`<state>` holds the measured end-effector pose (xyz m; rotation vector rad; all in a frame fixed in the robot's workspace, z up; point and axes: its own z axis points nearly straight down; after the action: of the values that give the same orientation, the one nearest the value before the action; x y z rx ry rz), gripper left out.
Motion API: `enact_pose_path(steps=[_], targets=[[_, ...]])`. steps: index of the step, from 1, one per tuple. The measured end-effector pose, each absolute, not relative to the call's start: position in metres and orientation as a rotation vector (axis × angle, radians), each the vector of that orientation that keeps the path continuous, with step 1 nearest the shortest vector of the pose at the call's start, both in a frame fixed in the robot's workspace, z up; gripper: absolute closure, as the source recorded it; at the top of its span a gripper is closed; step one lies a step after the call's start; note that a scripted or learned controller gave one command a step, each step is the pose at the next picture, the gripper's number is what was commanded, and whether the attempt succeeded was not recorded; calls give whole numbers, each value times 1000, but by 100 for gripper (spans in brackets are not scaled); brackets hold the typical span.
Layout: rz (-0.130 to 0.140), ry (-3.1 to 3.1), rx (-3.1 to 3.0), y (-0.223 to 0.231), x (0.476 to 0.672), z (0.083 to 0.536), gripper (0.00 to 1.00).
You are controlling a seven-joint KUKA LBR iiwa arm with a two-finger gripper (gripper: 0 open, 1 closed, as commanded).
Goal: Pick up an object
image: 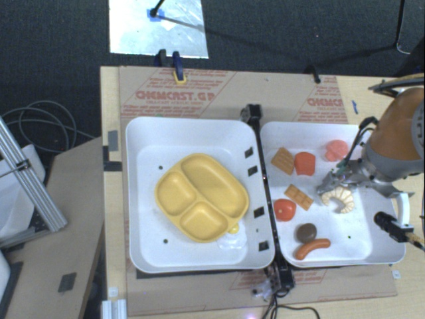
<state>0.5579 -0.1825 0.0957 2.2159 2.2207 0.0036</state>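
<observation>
On the bench, two white bins sit side by side: the left bin holds a yellow divided plate, while the right bin holds scattered toy foods, with the grey, orange-banded arm reaching in over it. At the arm's tip the gripper hangs low, touching or just above a pale croissant-like piece, whose curved length runs leftward and just nearer the bench's front edge. Whether it is spread or closed I cannot tell, and nothing looks lifted; that piece seems the likeliest target.
</observation>
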Motion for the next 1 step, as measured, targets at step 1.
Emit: enact_pose_path(steps=[1], targets=[[5,2233,2209,-110,591,84,100]])
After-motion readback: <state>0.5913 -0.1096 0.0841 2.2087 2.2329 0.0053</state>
